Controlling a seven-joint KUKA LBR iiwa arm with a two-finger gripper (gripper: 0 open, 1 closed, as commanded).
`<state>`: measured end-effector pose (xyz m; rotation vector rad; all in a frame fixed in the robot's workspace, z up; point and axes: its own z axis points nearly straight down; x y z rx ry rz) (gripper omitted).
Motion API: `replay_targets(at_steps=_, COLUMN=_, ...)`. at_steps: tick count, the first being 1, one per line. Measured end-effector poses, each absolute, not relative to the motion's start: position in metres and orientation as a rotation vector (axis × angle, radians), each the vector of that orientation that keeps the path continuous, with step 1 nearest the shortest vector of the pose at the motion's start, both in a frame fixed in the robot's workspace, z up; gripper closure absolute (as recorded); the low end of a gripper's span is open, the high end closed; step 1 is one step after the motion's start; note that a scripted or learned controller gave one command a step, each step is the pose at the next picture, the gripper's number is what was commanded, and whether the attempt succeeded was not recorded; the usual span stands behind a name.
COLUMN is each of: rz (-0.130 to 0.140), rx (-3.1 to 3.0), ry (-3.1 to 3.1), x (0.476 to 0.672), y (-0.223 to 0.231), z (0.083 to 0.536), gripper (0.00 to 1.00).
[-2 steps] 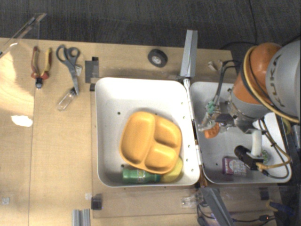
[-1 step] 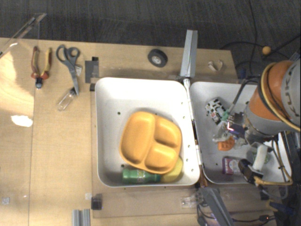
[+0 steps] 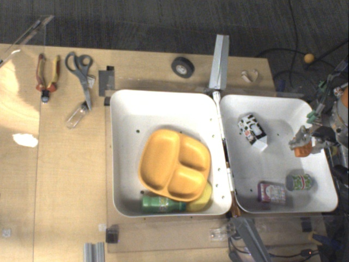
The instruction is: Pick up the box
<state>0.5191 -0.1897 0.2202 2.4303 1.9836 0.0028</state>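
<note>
The box [image 3: 252, 129], white with black spots, lies in the right bin [image 3: 322, 203], near its top left corner. The gripper [image 3: 304, 142] is by the bin's right edge, well apart from the box. I cannot tell how wide it is.

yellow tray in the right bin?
No: the yellow tray lies in the left bin, on top of a green can, while the right bin holds the small cartons.
</note>
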Motion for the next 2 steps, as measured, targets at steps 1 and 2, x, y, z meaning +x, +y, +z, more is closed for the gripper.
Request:
replay_targets(at_steps=1, rz=0.001, rx=2.677, ry=1.641, x=0.51, y=-0.126, z=0.22, gripper=1.0)
replay_targets(at_steps=2, rz=0.002, rx=2.728, ry=1.555, x=0.488, y=-0.127, z=0.194, gripper=1.0)
